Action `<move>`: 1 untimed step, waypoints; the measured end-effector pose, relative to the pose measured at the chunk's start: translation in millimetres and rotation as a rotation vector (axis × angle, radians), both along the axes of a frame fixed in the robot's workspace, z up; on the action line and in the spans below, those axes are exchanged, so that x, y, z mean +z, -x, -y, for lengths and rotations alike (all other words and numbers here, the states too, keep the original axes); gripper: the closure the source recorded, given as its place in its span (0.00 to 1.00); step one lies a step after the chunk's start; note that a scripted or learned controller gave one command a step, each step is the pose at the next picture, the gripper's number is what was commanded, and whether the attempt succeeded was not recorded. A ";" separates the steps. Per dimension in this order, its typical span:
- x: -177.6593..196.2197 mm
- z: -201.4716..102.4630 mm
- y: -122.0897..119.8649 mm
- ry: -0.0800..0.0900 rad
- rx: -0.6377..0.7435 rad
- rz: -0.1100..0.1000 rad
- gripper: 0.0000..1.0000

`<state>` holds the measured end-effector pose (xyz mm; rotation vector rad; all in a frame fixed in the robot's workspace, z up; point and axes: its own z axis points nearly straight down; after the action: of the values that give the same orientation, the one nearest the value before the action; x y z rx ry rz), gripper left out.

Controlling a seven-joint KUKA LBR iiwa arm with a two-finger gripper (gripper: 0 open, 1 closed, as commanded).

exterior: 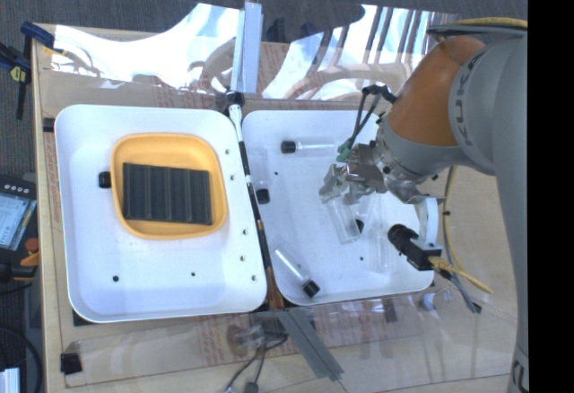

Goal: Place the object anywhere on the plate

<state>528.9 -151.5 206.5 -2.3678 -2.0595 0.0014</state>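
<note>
Pale bench with two white bins side by side. Left bin (81, 283): yellow plate (134, 153) bearing dark ribbed slab (170, 194). Right bin (296, 221): capped clear tube (309, 146) near far wall, second tube (291, 267) near front wall, both off plate. Gripper (343, 192) hovering over right bin, clenched or released impossible to tell.

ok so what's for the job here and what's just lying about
For the job: yellow plate with black ridged centre; gripper; clear black-capped plastic tube at the right white bin's back; second such tube at its front (candidate objects).
Stray: small black piece left of the plate; second small black piece by that bin's left wall.
</note>
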 end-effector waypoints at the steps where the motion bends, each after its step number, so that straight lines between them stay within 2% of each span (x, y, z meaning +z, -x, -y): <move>1: -2.8 -34.5 -50.5 0.001 0.129 0.000 1.00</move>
<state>579.4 -117.0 203.7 -2.2309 -2.2083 0.0024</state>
